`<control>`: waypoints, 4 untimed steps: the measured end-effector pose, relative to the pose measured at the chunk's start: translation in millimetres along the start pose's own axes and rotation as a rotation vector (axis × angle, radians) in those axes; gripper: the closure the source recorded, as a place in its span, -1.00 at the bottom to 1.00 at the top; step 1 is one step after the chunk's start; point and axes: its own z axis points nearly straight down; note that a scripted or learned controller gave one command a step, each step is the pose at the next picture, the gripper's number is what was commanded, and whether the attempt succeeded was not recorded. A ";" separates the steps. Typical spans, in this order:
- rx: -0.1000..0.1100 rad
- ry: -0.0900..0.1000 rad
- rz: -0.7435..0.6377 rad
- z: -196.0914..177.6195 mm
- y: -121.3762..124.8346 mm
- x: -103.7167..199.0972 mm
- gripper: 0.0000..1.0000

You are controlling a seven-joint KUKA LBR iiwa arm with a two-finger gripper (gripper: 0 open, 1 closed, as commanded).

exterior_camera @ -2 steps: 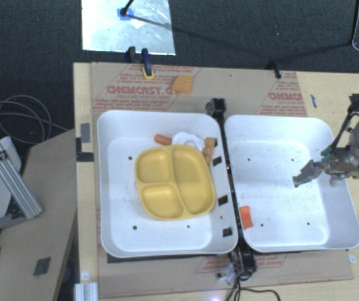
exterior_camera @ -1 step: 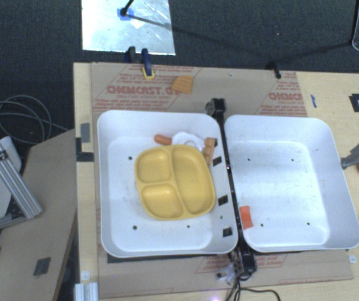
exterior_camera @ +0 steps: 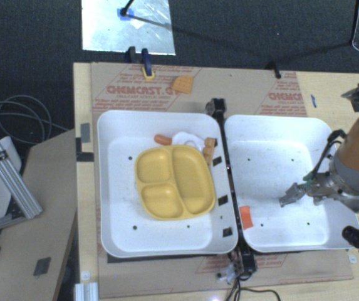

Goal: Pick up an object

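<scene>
Bench bins: left bin (exterior_camera: 113, 187) holds yellow tray (exterior_camera: 173, 182); right bin (exterior_camera: 273, 140), orange block (exterior_camera: 245, 217); gripper (exterior_camera: 290, 197) fingers indistinct.

Two white bins (exterior_camera: 113, 187) side by side on a cardboard-covered bench (exterior_camera: 279, 93), metal sheet (exterior_camera: 128, 17) on dark carpet behind, coiled cables (exterior_camera: 16, 115) left.

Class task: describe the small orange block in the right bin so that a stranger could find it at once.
Start at the right white bin, beneath the arm's pincer. Go to its lower left corner, beside the divider between the bins. The small orange block lies there alone, far smaller and brighter than the yellow divided tray next door.
</scene>
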 end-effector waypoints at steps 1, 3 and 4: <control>-0.018 -0.011 0.004 -1.5 50.0 -54.7 -1.00; -0.023 -0.013 0.007 -74.0 2.4 -55.5 -1.00; -0.019 -0.009 0.000 -80.0 2.9 -52.1 1.00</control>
